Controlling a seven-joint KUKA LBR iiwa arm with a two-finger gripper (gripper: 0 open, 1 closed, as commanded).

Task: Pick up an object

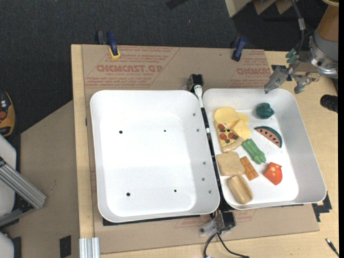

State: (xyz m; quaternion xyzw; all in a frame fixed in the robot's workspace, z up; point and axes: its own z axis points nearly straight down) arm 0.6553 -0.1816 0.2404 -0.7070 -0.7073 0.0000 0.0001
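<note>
Toy foods are crowding the right bin [308,160]; the gripper [286,83], fingers apart, is hovering just above-right of the teal lump [264,110].

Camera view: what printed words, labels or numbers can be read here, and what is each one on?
"CHEMCAST G P", red print, on the brown board under the bins, left of the top edge.
The same red print repeats at the board's right, cut off by the right bin; only partly legible.
Smaller red lines beneath: too blurred to read.

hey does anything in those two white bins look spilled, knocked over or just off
Nothing stands out. The toy food, from the dark green lump to the red strawberry-like piece, lies inside the right white bin, crowded toward its left side but not spilled. The gripper hovers above the far rim.
</note>
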